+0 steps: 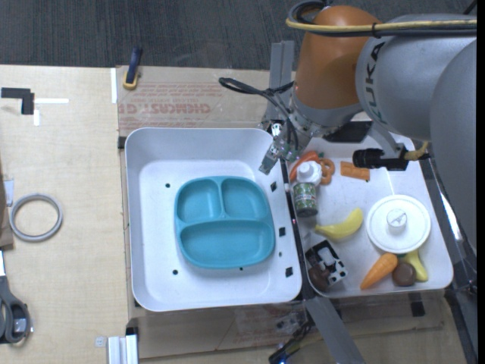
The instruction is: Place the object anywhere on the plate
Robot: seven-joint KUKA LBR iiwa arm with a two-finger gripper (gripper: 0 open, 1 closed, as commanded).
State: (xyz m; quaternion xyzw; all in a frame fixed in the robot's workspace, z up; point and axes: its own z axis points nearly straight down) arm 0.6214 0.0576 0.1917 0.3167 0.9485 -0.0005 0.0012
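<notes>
Teal three-compartment plate (225,222) sits mid left bin (144,279), nothing on it. End effector (276,152) hangs over the divider between bins near their far edge; finger state not readable, nothing visibly gripped. Right bin (436,275): spice bottle (306,190) by its left wall just below the end effector, then banana (340,225), carrot (378,271), white lidded bowl (398,222).
</notes>
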